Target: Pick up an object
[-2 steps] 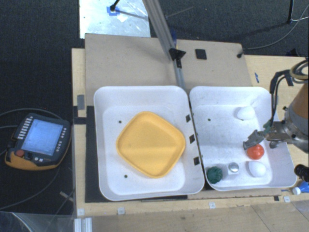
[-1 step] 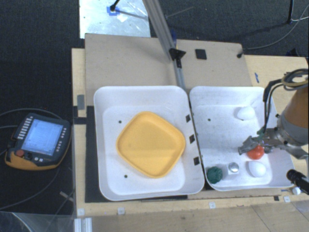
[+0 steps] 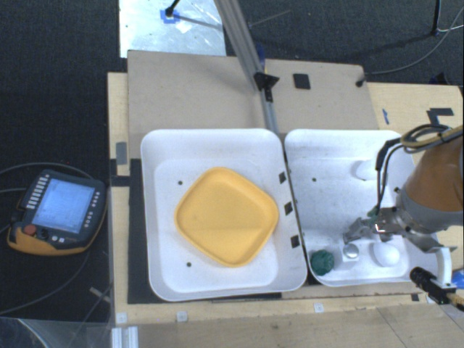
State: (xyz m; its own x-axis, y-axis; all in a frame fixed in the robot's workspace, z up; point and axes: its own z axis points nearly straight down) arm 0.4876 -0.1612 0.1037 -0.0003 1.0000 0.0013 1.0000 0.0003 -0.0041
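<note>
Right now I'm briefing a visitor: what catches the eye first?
A big yellow square plate lies in the left bin. In the right bin, the arm's gripper hangs low near a small dark green object and a white egg-like object.

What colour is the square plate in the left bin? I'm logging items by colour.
Yellow: the plate is plain, without pattern, clearest in the camera view.

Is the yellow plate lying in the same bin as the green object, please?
No, the yellow plate lies in the left bin; the green object sits in the right bin.
</note>
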